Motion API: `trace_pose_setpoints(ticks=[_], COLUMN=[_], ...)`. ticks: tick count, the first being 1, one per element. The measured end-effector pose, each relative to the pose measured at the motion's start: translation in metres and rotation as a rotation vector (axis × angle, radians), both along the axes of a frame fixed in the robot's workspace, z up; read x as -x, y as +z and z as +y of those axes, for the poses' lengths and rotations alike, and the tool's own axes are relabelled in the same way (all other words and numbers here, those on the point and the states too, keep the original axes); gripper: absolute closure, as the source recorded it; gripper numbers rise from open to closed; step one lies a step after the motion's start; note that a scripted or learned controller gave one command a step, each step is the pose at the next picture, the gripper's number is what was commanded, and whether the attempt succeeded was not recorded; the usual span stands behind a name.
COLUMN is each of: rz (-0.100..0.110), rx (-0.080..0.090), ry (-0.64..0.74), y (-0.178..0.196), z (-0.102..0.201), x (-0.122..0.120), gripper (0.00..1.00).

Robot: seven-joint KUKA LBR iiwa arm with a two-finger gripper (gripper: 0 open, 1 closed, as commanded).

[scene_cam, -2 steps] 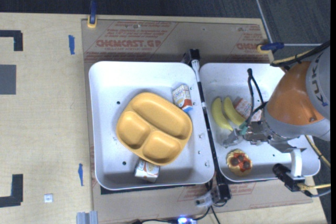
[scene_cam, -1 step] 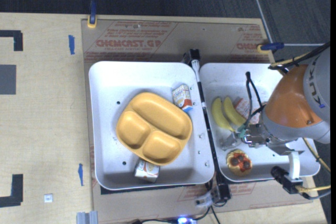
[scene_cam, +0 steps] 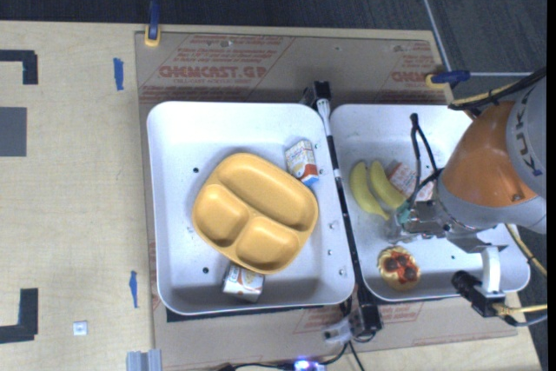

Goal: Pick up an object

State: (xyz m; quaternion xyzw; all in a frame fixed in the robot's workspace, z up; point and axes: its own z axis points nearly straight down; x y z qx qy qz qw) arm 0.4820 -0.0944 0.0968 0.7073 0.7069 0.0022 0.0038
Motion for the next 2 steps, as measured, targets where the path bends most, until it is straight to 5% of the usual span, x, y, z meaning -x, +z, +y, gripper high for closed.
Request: trace_pose_setpoints(ticks=[1, 2], rz=[0.006, 0.006], rx=[-0.003, -0.001], ry=[0.003, 0.0], y=[0.088, 0.088], z=[0.135, 0.055], x=[0.002, -0.008], gripper=[1.0, 1.0])
